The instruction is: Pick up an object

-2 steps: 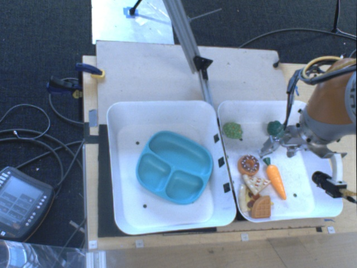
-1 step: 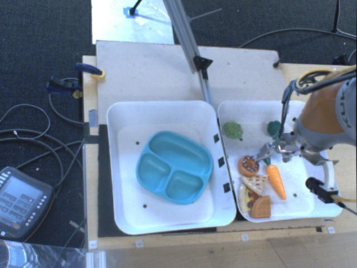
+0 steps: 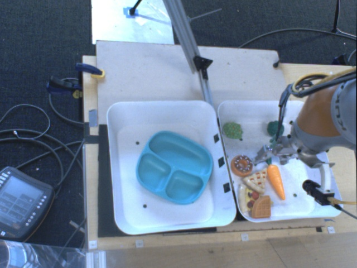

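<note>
My gripper (image 3: pixel 266 154) low in the right bin (image 3: pixel 254 109), finger state I can't tell, smooth orange carrot (image 3: pixel 275 181) just beside, round donut (image 3: pixel 242 164), waffle (image 3: pixel 260 207), bumpy broccoli (image 3: pixel 232 130) nearby, blue divided plate (image 3: pixel 174 167) in left bin (image 3: pixel 125 149)

Bright, even overhead light with soft, short shadows. The white bins (image 3: pixel 167 111) glare mildly, nearly washed out. Focus is fairly sharp, softening slightly toward the floor beyond the bins.

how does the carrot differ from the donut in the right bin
The carrot is long, tapered and plain orange; the donut is round with a centre hole, dark with pale specks. The carrot lies nearer the arm's side of the right bin; the donut lies nearer the bins' divide. Both lie flat as toy foods.
</note>
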